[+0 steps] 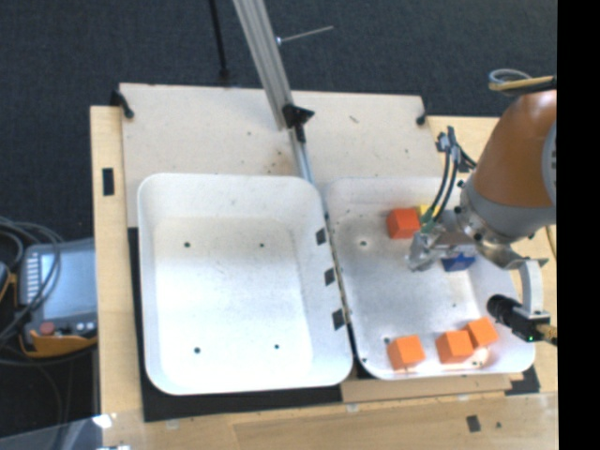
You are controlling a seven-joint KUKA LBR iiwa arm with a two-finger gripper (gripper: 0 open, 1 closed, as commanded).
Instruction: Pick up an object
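In the right bin (375, 298) lie three orange blocks along the near edge: one (406, 352), a second (455, 345) and a third (483, 332). Another orange block (404, 223) sits toward the bin's far side. A blue object (457, 262) peeks out beside the arm's wrist. My gripper (424, 249) hangs low over the bin, just right of and nearer than the far orange block, with the blue object at its right side. The wrist hides most of the blue object.
The left bin (234, 279) lies beside the right one, with a divider edge between them. A slanted metal rail (267, 50) rises from the bench's far side. A teach pendant (56, 293) lies off the bench at left.
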